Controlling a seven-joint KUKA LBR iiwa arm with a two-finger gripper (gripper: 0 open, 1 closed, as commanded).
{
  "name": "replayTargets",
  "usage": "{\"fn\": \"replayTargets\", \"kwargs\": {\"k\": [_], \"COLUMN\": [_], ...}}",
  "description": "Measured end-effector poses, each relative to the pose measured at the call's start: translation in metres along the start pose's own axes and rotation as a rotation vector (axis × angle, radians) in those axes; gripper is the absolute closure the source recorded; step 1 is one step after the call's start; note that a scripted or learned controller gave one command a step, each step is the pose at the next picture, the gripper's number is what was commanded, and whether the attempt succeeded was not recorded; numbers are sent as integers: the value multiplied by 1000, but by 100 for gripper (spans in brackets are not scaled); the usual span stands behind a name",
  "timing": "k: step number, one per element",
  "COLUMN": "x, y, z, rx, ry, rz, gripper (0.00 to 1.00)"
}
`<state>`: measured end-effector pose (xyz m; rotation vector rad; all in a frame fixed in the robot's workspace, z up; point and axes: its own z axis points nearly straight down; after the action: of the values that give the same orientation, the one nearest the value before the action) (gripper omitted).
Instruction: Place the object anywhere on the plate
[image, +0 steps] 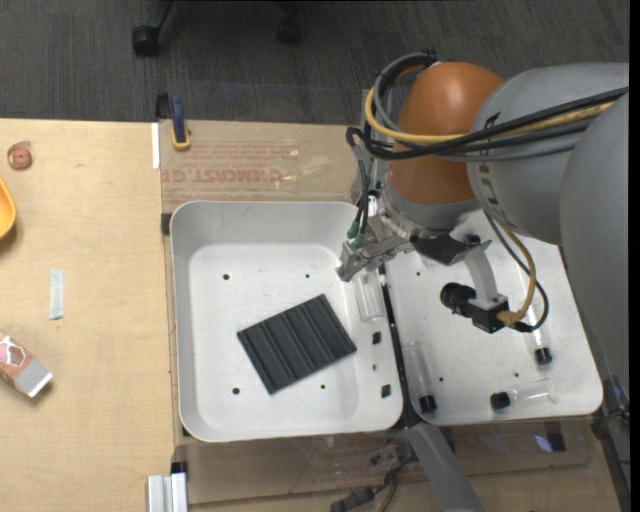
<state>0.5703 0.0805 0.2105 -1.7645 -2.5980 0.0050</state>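
Two shallow white bins side by side on the worktop (80, 400): left bin (200, 260), right bin (570, 390). One dark ribbed plate (297, 342), lying flat and askew in the left bin's near middle. One grey arm (560, 170) with an orange band, reaching in from the right, claw (362, 262) over the rim between the bins, far right of the plate. Cannot tell the claw's state, nor the object's place. Reversed red print on cardboard (240, 170) beyond the left bin, not readable.
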Motion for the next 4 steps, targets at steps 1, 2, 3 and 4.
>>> {"fn": "replayTargets", "kwargs": {"k": [1,2,3,4], "x": [0,-12,21,74], "y": [-34,56,24,50], "z": [20,19,-61,-40], "rx": [0,-3,-5,-6], "ry": [1,-1,-2,-3], "rz": [-447,-499,-821,-1502], "gripper": [100,100,100,100]}}
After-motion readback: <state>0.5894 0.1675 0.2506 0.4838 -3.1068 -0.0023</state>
